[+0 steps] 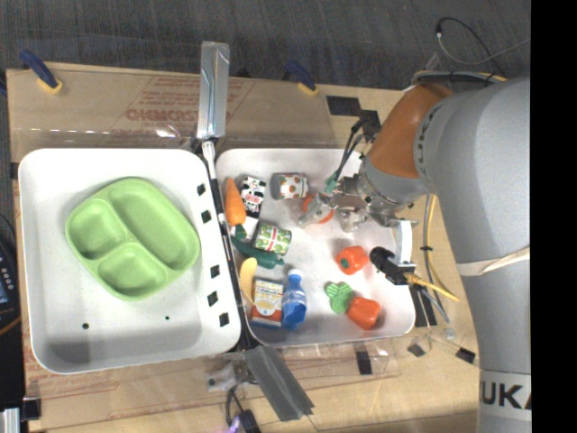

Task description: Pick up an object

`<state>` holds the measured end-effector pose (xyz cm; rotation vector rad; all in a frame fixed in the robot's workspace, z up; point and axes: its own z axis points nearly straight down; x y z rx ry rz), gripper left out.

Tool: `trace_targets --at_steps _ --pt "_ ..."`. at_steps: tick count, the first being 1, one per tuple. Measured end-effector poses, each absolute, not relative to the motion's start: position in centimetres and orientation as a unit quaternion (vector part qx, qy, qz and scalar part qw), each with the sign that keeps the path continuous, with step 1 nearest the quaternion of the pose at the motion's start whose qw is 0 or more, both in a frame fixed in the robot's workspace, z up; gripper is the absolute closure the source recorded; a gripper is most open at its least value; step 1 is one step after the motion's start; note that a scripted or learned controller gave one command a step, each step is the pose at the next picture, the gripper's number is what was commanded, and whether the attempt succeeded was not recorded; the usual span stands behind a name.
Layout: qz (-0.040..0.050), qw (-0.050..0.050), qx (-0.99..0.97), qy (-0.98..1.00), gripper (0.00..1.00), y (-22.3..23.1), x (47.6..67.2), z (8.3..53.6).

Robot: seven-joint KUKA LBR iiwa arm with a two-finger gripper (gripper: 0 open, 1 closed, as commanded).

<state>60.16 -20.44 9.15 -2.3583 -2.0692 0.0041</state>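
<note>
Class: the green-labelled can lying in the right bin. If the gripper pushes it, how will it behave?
The can lies on its side, so it would probably roll. It looks rigid, unlikely to dent. The carrot and bottle lie close by and might stop it.

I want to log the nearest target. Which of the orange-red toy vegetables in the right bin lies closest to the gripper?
The orange-red pepper, just below the gripper. The carrot lies by the divider, and the green-topped vegetable near the bin's lower edge.
</note>
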Motion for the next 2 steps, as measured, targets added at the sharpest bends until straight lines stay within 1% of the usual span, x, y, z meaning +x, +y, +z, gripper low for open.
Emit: trace_targets --at_steps 1,2 --pt "0.0114 0.01 -0.831 -0.556 0.0 -19.6 63.6 8.8" --pt "0.015 0.014 -0.832 -0.555 0.0 -19.6 64.2 10.1"
